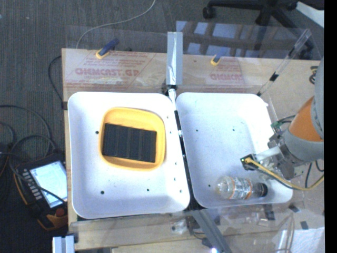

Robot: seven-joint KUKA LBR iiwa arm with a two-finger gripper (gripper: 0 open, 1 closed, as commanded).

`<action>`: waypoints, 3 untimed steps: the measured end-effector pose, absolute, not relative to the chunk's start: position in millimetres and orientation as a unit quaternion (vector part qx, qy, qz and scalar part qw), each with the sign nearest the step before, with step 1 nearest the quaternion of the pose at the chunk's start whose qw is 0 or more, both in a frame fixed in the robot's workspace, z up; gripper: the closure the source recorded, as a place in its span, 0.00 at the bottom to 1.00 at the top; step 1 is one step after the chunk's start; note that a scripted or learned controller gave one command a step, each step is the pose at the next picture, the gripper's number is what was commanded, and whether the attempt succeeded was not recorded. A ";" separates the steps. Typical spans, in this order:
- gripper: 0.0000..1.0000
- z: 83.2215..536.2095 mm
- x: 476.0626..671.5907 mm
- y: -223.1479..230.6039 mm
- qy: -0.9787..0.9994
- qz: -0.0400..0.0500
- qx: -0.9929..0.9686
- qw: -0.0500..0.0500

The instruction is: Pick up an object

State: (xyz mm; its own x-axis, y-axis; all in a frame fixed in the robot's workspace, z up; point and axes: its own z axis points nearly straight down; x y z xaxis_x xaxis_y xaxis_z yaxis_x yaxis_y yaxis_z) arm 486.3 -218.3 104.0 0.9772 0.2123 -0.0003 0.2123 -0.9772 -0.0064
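**Setting: robotics laboratory, manipulation test bench**

Indoor lab or research office space. Evidence as seen from above:

- Grey carpet floor, office type.
- Wooden bench top covered with protective film printed "CHEMCAST GP", held by small clamps.
- Two shallow white bins set side by side as a fixed work area.
- Industrial robot arm, grey with orange band, with exposed cabling at the wrist.
- Handheld control pendant with lit screen on the floor, cables trailing beside it.
- Wheeled office chair base behind the bench.
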 end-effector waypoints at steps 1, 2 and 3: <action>1.00 306.4 484.4 -104.0 -0.156 0.001 -0.988 -0.001; 1.00 270.3 486.0 -99.8 -0.252 0.002 -0.968 0.000; 1.00 311.9 484.6 -33.8 -0.178 0.001 -0.984 -0.001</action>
